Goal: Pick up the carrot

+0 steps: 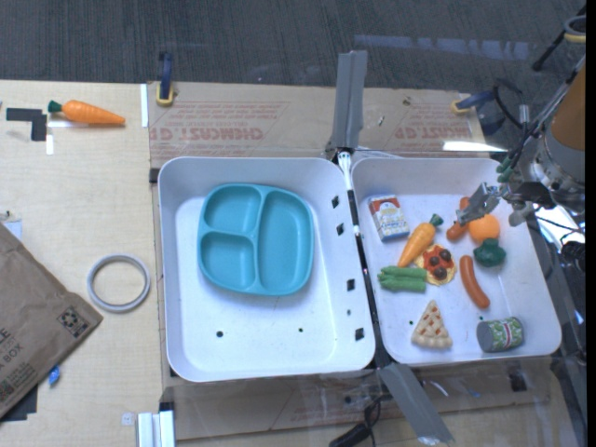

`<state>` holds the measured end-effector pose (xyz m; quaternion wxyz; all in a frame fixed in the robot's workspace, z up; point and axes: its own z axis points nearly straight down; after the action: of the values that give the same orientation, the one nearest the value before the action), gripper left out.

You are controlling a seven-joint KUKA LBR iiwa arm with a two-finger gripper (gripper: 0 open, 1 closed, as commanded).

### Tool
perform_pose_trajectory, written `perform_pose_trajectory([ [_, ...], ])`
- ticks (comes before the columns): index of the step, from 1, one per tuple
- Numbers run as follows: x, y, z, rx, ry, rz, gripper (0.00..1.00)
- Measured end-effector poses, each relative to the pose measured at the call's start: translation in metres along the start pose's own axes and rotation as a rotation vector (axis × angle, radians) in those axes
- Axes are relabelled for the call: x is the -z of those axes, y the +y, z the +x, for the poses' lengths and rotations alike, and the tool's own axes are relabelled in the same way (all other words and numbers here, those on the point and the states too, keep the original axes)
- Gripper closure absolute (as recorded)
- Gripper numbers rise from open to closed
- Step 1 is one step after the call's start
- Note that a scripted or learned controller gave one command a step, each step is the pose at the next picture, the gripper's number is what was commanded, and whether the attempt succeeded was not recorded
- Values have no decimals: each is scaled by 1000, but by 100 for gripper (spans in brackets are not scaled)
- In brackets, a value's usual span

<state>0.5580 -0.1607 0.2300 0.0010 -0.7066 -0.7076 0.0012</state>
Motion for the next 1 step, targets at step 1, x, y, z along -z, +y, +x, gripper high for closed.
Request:
perform_pose_trajectory([
  [1, -118, 44, -11, 211, 2, -14, 0],
])
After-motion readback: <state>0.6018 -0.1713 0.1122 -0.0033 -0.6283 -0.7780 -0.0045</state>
